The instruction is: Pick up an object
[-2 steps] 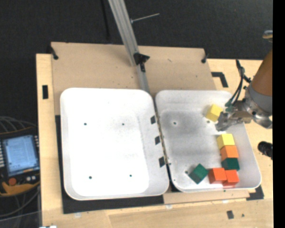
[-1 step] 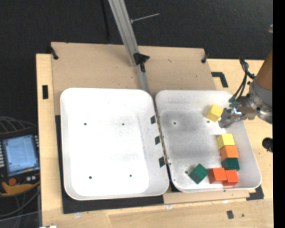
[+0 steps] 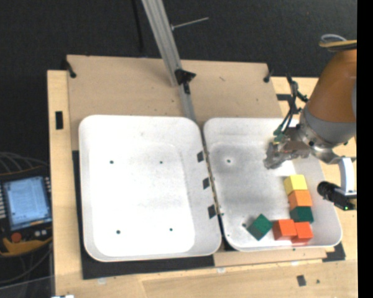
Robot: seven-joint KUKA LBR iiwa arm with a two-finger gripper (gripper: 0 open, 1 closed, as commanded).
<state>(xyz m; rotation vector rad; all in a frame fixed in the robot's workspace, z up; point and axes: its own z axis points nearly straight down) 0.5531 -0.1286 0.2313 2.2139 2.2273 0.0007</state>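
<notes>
1. Gripper (image 3: pixel 278 154): blurred, low over the right bin's upper right part. Whether it is parted or closed cannot be told; nothing can be made out in its grasp.
2. Arm (image 3: pixel 336 98): grey with an orange band, entering from the right edge of the bench.
3. Right bin (image 3: pixel 236 135): shallow, white, holding all the blocks along its right and lower right sides.
4. Yellow block (image 3: pixel 295 184): near the right wall, just below the gripper and apart from it.
5. Orange block (image 3: pixel 300 198): touching the yellow one from below.
6. Dark green block (image 3: pixel 302 213): next down the same column.
7. Red-orange blocks (image 3: pixel 292 230): a pair by the lower right corner.
8. Green block (image 3: pixel 258 226): tilted, just left of that pair, near the lower wall.
9. Left bin (image 3: pixel 143 185): white, alongside the right bin.
</notes>
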